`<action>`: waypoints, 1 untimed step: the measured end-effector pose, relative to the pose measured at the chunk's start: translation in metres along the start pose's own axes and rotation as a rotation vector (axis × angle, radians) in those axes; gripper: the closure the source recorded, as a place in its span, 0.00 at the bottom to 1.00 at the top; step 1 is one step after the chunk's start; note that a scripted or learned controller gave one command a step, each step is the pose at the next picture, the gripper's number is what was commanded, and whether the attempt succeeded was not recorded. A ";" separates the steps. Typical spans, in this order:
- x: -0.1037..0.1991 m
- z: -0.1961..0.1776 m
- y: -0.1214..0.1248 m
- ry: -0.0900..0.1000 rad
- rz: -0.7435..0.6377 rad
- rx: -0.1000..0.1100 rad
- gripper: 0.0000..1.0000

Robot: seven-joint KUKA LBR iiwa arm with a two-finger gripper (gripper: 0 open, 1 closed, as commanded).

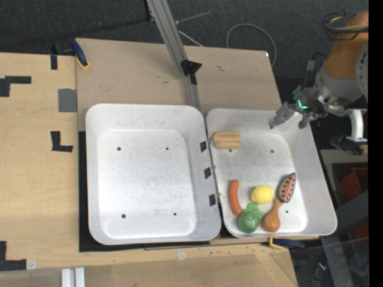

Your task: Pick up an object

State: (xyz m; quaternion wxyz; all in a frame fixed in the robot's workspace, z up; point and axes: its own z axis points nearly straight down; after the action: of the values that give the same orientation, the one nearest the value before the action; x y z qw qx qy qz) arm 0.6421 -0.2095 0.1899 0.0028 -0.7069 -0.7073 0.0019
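The shallow white right-hand bin [299, 160] holds a tan bread roll [227, 140], orange sausage [234, 197], yellow lemon [262, 194], green broccoli [249, 217], watermelon slice [287, 188] and orange pear [271, 219], while my claw [293, 117] hangs over its far corner, fingers apart, gripping nothing.

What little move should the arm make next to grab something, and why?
Probably swing the gripper leftward and lower it over the tan bread roll. The gripper hangs over the right bin's far right corner holding nothing, and the roll lies alone, while the other toys crowd together.
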 end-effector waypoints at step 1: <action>0.000 -0.003 0.001 -0.002 -0.002 -0.005 0.00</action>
State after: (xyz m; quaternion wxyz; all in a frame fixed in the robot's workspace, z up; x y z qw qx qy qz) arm 0.6433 -0.2094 0.1933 0.0004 -0.7063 -0.7080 0.0010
